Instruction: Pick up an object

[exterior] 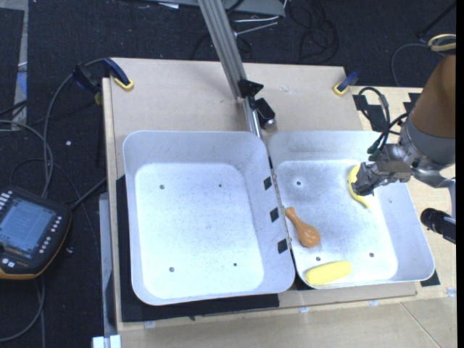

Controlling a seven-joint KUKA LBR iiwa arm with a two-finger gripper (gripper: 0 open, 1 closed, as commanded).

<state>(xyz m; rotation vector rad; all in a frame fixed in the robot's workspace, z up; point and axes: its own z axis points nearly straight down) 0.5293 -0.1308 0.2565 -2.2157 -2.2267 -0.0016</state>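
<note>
In the right bin (409,256) lie three objects. An orange pear-shaped piece with a thin stem (304,230) rests near the bin's left wall. A yellow oblong piece (328,272) lies by the front rim. A curved yellow piece (358,190) sits near the back right, partly hidden under the gripper. My gripper (365,183) is low over that curved yellow piece, right at it. Whether the piece is between the fingers is hidden by the dark wrist.
The left bin (134,194) stands beside the right one, their rims meeting at the middle with black clips. A slanted metal pole (228,49) rises behind the bins. A tablet-like pendant (25,227) lies on the floor at the left.
</note>
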